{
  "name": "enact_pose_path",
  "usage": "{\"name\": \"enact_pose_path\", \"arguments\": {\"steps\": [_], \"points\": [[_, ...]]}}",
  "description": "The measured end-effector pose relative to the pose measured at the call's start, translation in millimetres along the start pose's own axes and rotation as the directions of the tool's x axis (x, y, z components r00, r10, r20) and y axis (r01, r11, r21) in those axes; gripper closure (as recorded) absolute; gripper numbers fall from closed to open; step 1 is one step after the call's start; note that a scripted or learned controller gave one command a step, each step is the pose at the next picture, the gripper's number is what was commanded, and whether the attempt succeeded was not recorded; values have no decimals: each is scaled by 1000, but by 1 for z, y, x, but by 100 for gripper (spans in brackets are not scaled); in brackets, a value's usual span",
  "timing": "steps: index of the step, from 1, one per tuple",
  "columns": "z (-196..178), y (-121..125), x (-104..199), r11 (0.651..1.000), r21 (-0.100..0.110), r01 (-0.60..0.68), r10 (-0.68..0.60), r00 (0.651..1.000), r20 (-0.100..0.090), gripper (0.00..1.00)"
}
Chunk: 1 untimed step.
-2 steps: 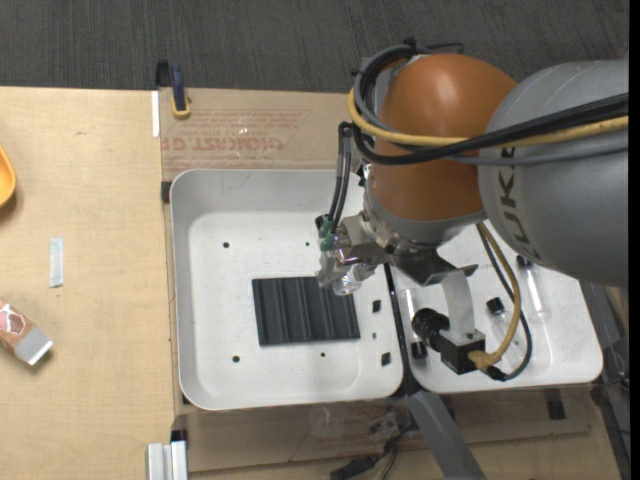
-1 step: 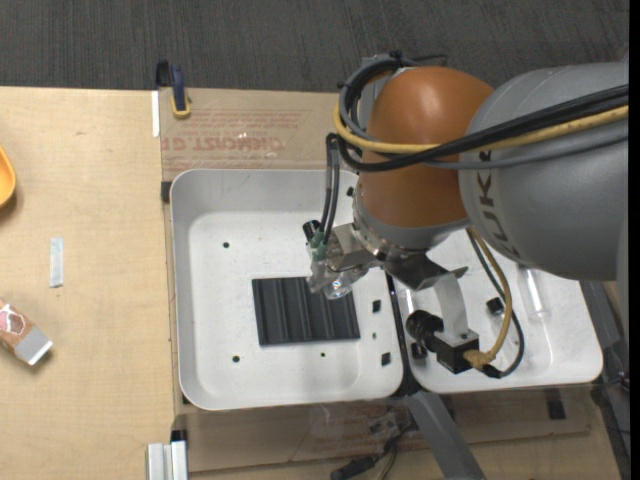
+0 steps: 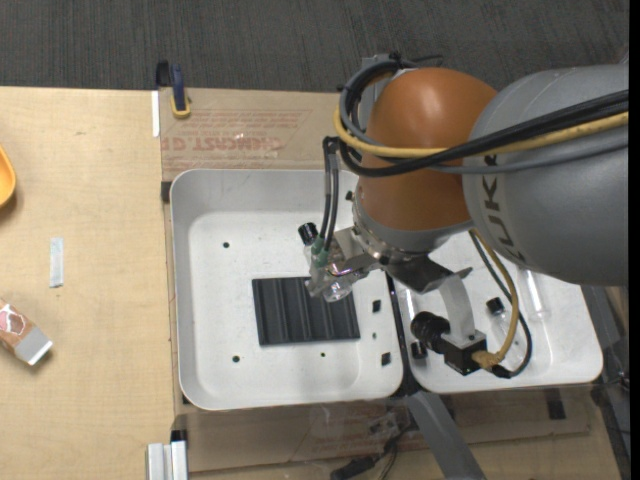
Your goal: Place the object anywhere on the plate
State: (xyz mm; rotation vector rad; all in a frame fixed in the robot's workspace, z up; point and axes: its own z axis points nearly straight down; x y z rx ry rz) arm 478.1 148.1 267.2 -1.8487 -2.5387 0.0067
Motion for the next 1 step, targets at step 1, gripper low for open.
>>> {"name": "enact_pose_path", "arguments": {"steps": [1], "points": [[-16, 3, 12, 997, -1, 80, -80, 997, 1, 100]]}}
